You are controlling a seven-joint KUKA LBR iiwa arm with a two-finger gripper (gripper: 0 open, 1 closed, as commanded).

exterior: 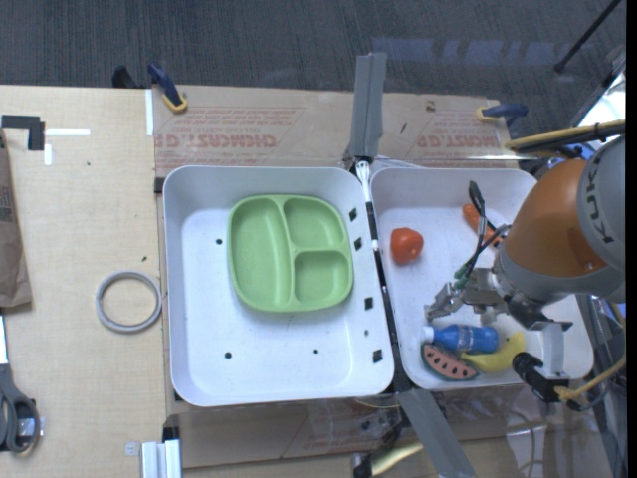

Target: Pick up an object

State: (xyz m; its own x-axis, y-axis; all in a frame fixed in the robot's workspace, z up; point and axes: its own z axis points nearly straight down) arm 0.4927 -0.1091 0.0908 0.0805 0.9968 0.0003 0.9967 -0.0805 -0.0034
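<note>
Camera view: hand (453, 303), fingers' state I cannot tell, over blue bottle (468, 340): probably light, slippery; grip across its middle

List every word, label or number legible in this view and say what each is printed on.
"KU": dark letters on the arm, cut off at the frame's edge.
Red print on the cardboard sheet behind the bins: upside down and blurred, not safely readable.
A second red print on the cardboard behind the right bin: also too blurred.
</note>
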